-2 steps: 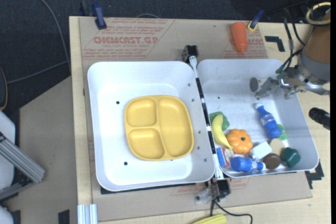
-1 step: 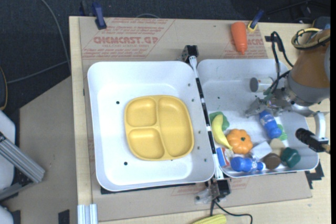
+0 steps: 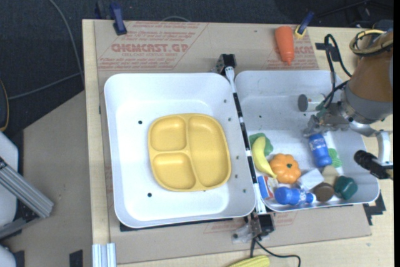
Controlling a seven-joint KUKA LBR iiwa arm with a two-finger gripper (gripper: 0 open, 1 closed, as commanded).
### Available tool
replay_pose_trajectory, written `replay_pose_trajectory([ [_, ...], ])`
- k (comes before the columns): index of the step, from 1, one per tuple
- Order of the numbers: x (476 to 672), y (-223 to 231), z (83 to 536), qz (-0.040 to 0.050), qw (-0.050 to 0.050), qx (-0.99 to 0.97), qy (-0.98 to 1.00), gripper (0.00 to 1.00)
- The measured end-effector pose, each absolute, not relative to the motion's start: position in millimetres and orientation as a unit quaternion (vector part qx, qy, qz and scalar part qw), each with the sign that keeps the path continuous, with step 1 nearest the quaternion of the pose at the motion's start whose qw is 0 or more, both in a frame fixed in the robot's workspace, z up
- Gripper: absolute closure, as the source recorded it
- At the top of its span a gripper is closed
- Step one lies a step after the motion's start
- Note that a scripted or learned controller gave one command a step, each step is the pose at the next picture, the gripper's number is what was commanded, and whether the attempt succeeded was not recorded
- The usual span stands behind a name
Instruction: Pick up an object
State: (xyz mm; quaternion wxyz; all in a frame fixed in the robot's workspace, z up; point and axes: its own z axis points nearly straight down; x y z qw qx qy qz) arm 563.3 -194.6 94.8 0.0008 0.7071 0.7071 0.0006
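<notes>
At right of frame, I'm lowering the gripper (image 3: 315, 128) toward a blue bottle (image 3: 319, 150); jaw state seemingly unreadable, nothing lifted yet.

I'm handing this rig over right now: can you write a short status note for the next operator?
Gripper: low in the right bin, just above the blue bottle; its grasp can't be judged.
Objects: banana, small orange pumpkin and other toys crowd the right bin's near end. Yellow divided plate sits in the left bin. An orange carrot lies on the bench.
Done: no visible lift.
Left: grasp and raise one object.
</notes>
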Motion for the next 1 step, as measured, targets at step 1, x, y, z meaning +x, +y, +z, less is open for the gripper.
replay_pose_trajectory([
  [1,552.9,-151.3,118.6,0.0002,-0.001,0.707,0.708,1.00],
])
